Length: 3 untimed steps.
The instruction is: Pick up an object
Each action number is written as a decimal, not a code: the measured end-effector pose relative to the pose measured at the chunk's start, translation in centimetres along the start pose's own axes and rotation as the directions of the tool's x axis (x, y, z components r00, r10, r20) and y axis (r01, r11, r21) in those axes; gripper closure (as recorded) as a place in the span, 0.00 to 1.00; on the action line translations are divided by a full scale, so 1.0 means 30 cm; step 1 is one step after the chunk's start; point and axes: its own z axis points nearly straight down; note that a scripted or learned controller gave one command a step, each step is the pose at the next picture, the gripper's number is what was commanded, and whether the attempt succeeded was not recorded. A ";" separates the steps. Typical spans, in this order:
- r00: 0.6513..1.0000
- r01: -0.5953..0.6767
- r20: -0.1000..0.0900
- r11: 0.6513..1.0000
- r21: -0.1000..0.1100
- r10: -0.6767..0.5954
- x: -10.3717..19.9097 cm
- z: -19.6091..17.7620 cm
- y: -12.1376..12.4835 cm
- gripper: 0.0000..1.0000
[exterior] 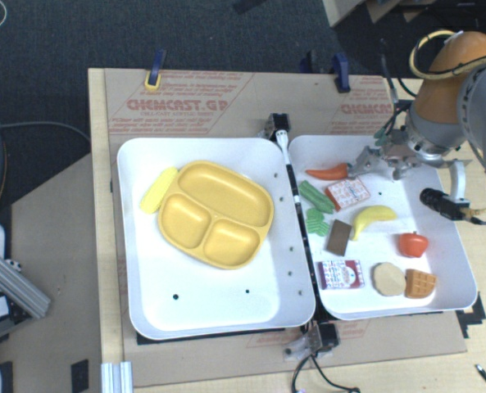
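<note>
Gripper hangs low over the upper part of the right bin, right of frame centre; whether it grasps anything I cannot tell. Its tip sits just beside the orange chili pepper and red-and-white card.

Yellow tray in left bin, toy foods in right bin, gripper near orange pepper

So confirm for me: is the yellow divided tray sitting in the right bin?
No, the yellow divided tray lies in the left bin.
</note>
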 end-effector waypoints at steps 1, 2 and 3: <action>1.000 0.000 -0.002 1.000 -0.013 0.000 0.006 -0.047 0.011 1.00; 1.000 0.000 0.002 1.000 -0.005 0.000 -0.024 -0.238 0.029 1.00; 1.000 0.000 0.001 1.000 -0.007 0.000 -0.020 -0.386 0.037 1.00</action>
